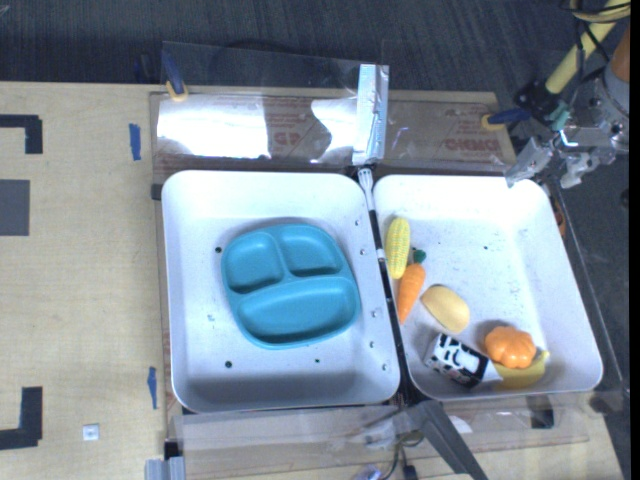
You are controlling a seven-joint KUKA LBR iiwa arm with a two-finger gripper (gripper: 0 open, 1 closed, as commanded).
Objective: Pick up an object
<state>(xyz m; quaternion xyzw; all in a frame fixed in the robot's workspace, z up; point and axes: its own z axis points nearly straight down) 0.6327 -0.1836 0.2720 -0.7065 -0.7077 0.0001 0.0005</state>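
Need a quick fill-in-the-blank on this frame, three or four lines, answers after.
1. The blue tray lies in the ____ bin.
2. The corn lies beside the orange ____.
3. The gripper hangs near the right bin's ____ corner.
4. The right bin holds ____ objects.

Answers: left; carrot; far right; six

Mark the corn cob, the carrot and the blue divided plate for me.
corn cob [398, 245], camera view, middle of the yellow cob.
carrot [409, 289], camera view, middle of the orange body.
blue divided plate [291, 311], camera view, floor of its large lower compartment.
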